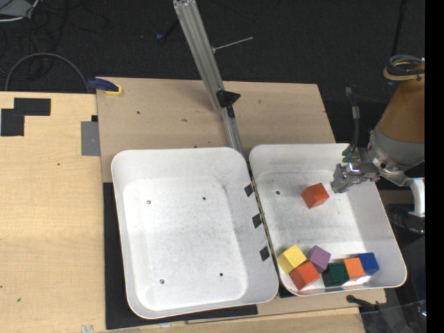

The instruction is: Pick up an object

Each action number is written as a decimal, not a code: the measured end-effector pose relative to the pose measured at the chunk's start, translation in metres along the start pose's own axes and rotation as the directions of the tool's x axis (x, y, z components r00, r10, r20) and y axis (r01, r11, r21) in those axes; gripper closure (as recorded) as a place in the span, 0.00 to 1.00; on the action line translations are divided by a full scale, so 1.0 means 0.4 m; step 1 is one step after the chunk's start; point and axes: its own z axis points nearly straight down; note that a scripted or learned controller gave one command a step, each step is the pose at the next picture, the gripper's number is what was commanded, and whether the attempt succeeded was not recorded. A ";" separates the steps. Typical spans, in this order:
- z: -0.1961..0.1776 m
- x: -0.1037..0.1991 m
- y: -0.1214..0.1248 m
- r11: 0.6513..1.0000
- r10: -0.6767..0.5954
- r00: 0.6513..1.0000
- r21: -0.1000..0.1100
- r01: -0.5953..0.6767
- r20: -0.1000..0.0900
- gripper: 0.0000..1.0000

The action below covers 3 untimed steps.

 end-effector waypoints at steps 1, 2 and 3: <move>-0.001 0.000 -0.004 1.000 -0.002 1.000 0.003 0.002 0.000 0.00; -0.006 0.047 0.012 1.000 0.001 1.000 0.002 -0.001 0.000 0.00; -0.006 0.046 0.012 1.000 0.000 1.000 0.003 0.000 0.001 0.00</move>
